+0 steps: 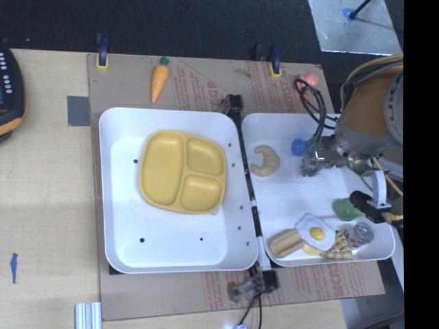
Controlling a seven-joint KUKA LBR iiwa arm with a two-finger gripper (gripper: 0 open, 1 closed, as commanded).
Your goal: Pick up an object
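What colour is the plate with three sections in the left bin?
The divided plate is yellow, seen clearly in the camera view.

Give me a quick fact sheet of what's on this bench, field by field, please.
left bin: holds a yellow tray with three compartments
right bin: croissant, blue piece, green piece, fried egg, bun, and a few more pieces crowded in the near corner
outside the bins: carrot on the board behind the left bin
arm: over the right bin's right side
hand: low beside the blue piece; grip unclear
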